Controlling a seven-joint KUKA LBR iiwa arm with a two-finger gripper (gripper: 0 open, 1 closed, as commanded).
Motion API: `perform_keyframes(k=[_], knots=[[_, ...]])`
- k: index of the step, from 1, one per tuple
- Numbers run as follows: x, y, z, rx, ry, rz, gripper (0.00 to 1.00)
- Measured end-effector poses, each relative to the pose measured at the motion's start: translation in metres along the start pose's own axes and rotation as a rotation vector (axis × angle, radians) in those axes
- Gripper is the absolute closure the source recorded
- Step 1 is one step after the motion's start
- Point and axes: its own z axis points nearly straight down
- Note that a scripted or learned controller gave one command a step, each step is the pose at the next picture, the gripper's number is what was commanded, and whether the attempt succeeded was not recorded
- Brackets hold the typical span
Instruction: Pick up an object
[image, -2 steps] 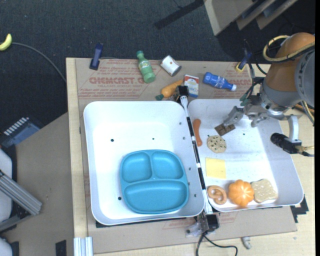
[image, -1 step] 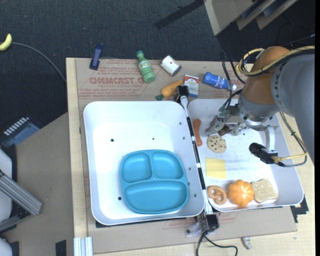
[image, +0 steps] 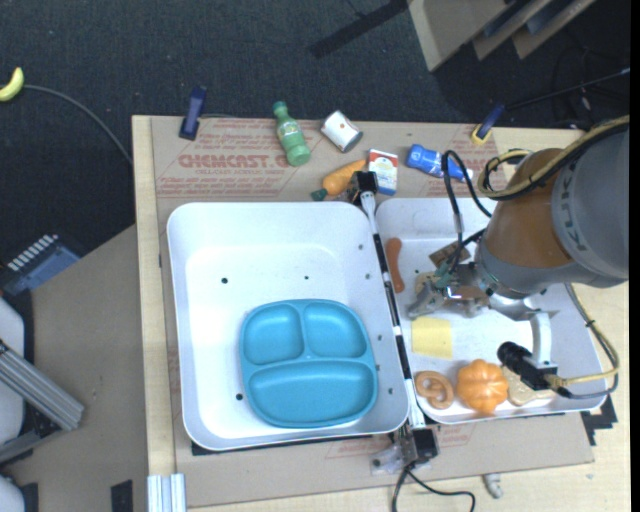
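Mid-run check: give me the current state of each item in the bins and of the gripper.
gripper: low in the right bin, fingers unclear.
yellow block: flat, just below the gripper.
orange pumpkin: upright at the front wall.
pretzel: flat, beside the pumpkin.
sausage: lying along the left wall.
blue divided plate: flat in the left bin.

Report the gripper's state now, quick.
Gripper: low in the right bin, just above the yellow cheese slice; cannot be told whether open, closed or holding anything.
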Motion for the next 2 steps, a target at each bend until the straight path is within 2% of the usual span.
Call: perform_keyframes(k=[1,2], knots=[[-0.029,0.109,-0.001,-0.004,-0.002,-0.002,0.0],[-0.009,0.065,-0.001,-0.001,0.0,-0.001,0.0]])
